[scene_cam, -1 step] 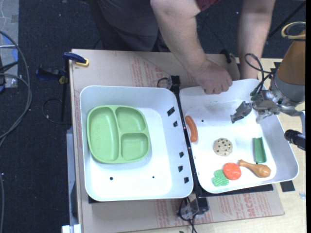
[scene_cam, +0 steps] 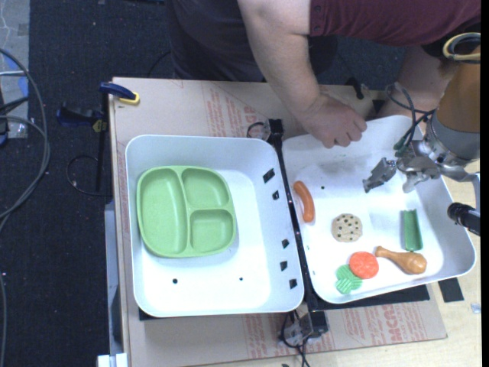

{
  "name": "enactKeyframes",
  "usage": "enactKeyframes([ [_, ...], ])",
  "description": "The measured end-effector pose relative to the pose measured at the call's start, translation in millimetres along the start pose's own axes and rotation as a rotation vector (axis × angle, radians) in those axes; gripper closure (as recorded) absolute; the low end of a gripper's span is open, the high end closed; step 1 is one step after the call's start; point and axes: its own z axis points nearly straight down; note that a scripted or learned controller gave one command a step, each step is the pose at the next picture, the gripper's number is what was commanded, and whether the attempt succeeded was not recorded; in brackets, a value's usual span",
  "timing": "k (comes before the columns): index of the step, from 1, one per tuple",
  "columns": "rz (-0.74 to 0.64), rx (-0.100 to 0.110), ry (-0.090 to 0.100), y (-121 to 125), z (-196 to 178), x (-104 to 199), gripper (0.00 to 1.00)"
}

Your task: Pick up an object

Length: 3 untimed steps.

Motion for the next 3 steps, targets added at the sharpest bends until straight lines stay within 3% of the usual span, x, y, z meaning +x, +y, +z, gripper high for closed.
enactKeyframes([
  [1,0.0,0.005,0.002,-0.4,64.7,2.1,0.0],
  [2,0.0,-0.007,-0.003,1.5,112.9,1.0,0.0],
  [3,0.0,-0.011,-0.004,3.4,101.0,0.0,1.0],
])
